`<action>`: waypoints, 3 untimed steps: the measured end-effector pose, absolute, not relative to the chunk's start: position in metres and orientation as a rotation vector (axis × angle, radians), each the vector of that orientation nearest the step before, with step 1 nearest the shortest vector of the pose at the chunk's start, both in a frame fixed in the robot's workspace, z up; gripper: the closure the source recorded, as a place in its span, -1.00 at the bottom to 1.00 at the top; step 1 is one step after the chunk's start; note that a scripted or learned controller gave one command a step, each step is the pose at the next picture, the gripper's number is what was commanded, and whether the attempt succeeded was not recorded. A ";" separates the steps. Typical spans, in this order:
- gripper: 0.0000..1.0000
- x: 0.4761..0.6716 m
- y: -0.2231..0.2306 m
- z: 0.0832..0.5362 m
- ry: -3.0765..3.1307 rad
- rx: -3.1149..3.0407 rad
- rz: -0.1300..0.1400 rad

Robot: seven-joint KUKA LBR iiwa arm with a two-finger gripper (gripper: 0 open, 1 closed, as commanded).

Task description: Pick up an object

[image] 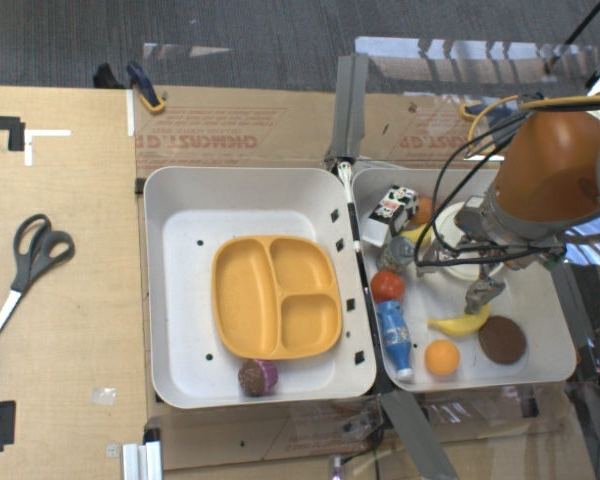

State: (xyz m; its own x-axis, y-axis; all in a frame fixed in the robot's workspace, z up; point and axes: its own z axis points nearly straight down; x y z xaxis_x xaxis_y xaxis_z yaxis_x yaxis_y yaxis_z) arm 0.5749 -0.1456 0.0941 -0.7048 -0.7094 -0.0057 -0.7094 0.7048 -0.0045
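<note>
The right bin (560,363) holds several small things. Near its back left corner lies a black-and-white toy (393,208), with a red tomato (387,286) and a blue bottle (393,338) along the left wall. An orange (441,358), a banana (460,322) and a brown disc (502,339) sit near the front. My gripper (485,290) hangs low in this bin under the arm's orange band (555,168), just above the banana's right end. I see nothing held in it.
The left bin (170,298) holds a yellow divided plate (277,296) and a purple object (258,376) at its front wall. Scissors (25,263) lie on the bench at far left. Cables (450,218) loop over the back of the right bin.
</note>
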 end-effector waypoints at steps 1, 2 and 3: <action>-1.00 0.621 -0.113 0.095 2.968 -1.004 -0.002; -1.00 0.527 -0.161 0.092 3.014 -0.874 0.000; -1.00 0.488 -0.105 0.092 3.000 -0.916 0.001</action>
State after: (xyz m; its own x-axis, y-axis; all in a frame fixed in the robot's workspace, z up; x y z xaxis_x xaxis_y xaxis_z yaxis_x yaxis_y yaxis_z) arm 0.4878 -0.1048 0.0925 -0.8295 -0.5584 -0.0044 -0.5584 0.8296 -0.0009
